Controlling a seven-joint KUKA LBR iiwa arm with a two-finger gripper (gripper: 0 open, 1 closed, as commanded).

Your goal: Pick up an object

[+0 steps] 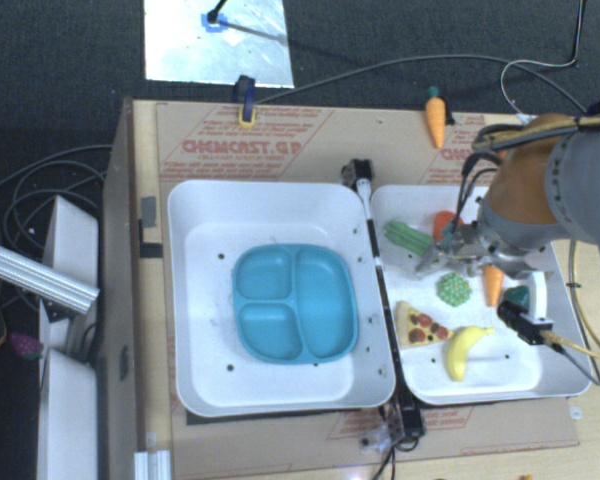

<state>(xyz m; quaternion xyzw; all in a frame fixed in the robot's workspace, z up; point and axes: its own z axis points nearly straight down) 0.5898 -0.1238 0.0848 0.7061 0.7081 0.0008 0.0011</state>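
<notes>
1 blue tray (295, 301), 1 banana (464, 349), 1 pizza slice (421, 323), 2 carrots, gripper (448, 256) grip state unclear

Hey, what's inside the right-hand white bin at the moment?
In the right bin: a banana, pizza slice, green ball, green pod, orange carrot. The arm covers part of a red piece.

Tray (295, 301) in L bin (195, 298).
</notes>
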